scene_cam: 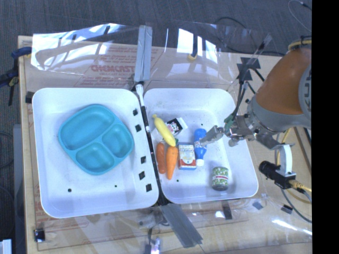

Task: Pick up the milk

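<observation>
Here, small black-and-white milk carton (176, 125) lying just right of the yellow banana (164, 130), metal two-finger gripper (212, 135) further right, grip state unclear.

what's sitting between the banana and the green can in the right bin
In the camera view, the small red-and-white carton and the blue-capped bottle lie between the banana and the green can.

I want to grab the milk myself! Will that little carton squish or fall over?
The small red-and-white milk carton looks like thin card, so it would probably dent if squeezed hard. It seems to lie flat beside the orange carrots, so it likely won't roll.
</observation>
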`<state>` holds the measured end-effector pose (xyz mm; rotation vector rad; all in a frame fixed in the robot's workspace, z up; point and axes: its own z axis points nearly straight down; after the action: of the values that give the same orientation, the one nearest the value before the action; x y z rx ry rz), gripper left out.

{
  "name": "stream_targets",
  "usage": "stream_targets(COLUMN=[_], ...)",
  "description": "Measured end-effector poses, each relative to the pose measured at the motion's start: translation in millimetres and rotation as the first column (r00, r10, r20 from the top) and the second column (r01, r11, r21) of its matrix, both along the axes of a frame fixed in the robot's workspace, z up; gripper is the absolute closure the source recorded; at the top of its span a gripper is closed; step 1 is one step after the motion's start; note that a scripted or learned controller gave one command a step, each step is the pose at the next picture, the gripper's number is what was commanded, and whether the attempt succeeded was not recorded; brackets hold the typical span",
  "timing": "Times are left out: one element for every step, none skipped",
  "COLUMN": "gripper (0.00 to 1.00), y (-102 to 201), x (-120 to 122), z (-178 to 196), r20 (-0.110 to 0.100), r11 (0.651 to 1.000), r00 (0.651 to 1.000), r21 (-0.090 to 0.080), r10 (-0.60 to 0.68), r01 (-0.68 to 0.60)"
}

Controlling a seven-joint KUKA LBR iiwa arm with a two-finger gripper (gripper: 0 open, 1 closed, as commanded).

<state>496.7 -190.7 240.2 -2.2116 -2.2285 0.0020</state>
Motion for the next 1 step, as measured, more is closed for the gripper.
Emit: stream_targets(gripper=[0.0], y=[-18.5], x=[52.0], z=[-82.9], r20=[-0.002], r11=[0.998], r00=[0.998], r21=[-0.001], r10=[-0.068], r01=[0.068])
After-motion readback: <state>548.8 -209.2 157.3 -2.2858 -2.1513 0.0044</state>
